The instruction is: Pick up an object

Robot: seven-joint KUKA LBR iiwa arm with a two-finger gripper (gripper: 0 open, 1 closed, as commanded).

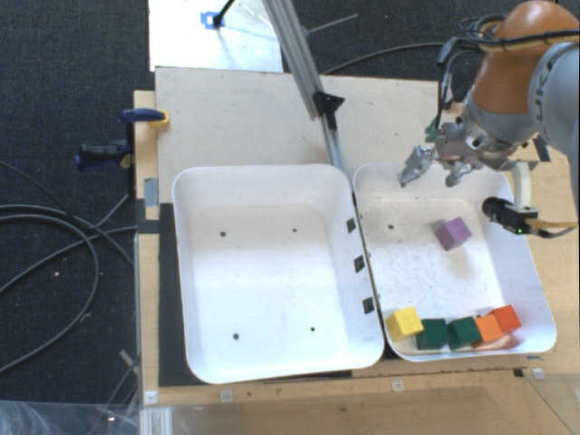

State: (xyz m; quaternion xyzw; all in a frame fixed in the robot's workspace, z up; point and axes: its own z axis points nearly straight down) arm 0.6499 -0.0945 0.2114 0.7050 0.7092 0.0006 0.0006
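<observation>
My gripper (434,172) hangs over the far rim of the right bin (526,270), fingers spread open with nothing between them. A purple block (452,233) lies in that bin, a little nearer the camera and to the right of the gripper. Along the bin's near edge sits a row of blocks: a yellow one (404,323), two dark green ones (431,333) (464,331), and two orange ones (490,327) (507,317).
The left bin (263,270) stands beside the right one. A slanted metal pole (299,53) with a black clamp rises behind the bins. A blue and orange clamp (136,116) grips the bench's left edge. Cables lie on the floor at left.
</observation>
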